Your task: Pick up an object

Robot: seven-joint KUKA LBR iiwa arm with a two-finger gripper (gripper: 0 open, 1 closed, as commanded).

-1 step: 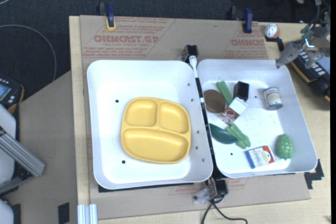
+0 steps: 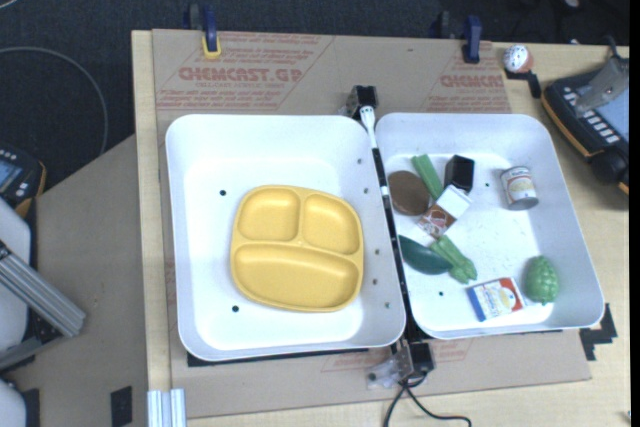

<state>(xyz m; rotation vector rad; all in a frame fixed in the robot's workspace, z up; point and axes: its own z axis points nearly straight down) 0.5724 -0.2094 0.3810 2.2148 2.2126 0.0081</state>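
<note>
The right white bin (image 2: pixel 560 165) holds several small objects. A brown round piece (image 2: pixel 405 192) lies at its left side beside a green stick (image 2: pixel 428 175). A black block (image 2: pixel 460 172) and a small red and white box (image 2: pixel 444 210) sit near the middle. A small silver can (image 2: pixel 518 186) stands toward the right. A dark green pepper-like piece (image 2: pixel 425 257) and a light green piece (image 2: pixel 458 260) lie lower down. A red, white and blue carton (image 2: pixel 494 298) and a green bumpy fruit (image 2: pixel 541 279) rest near the front edge.
The left white bin (image 2: pixel 190 215) holds a yellow divided plate (image 2: pixel 297 247). Both bins sit on a brown board (image 2: pixel 300 70) held by blue clamps (image 2: pixel 208 25). A yellow and black device (image 2: pixel 595 110) lies at the right edge.
</note>
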